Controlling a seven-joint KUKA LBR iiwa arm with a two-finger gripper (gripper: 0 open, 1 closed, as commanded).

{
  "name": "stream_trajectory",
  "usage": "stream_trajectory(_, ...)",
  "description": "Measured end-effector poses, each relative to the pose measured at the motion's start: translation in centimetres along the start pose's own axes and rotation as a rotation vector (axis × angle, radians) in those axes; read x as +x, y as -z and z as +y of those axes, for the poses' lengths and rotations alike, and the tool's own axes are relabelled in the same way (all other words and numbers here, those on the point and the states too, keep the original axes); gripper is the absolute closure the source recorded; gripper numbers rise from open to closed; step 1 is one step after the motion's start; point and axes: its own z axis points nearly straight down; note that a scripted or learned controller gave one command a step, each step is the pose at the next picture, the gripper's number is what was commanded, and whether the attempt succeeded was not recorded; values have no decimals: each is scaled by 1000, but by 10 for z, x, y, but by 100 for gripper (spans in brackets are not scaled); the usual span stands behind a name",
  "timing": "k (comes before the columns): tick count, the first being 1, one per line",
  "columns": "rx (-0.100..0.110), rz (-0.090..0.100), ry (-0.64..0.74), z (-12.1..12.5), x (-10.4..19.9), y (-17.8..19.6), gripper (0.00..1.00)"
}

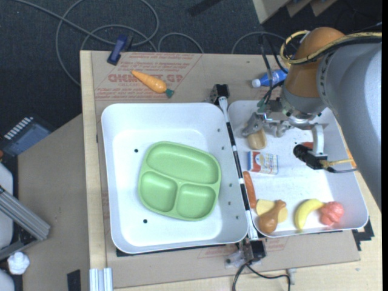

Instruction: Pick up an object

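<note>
Two shallow white bins sit side by side on the table [182, 62], their inner rims touching along a dark seam. In the left bin [121, 132], a green divided plate [179, 180] lies slightly askew near the middle, with bare white floor on all sides of it, widest toward the far rim. The right bin [291, 183] is busier. The gripper [259, 128] hangs low over its far left corner, close to the seam, with the grey arm filling the space to the right. A tan piece [257, 140] lies directly beneath and just beside the gripper; whether the gripper is clenched or released cannot be told. A small red-and-blue card [263, 162] lies near the tan piece toward the near side. An orange stick [248, 188] hugs the bin's left wall. Along the near rim, a drumstick [270, 214], a banana [307, 213] and a pink fruit [331, 213] stand in a row, leaving open floor in the bin's middle. Outside the bins, a carrot [151, 81] rests on the table beyond the left bin, and a blue bottle [271, 78] lies beyond the right bin's far rim
</note>
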Motion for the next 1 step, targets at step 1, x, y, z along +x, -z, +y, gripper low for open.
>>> stream_trajectory(1,0,0,0,3,1,0,0)
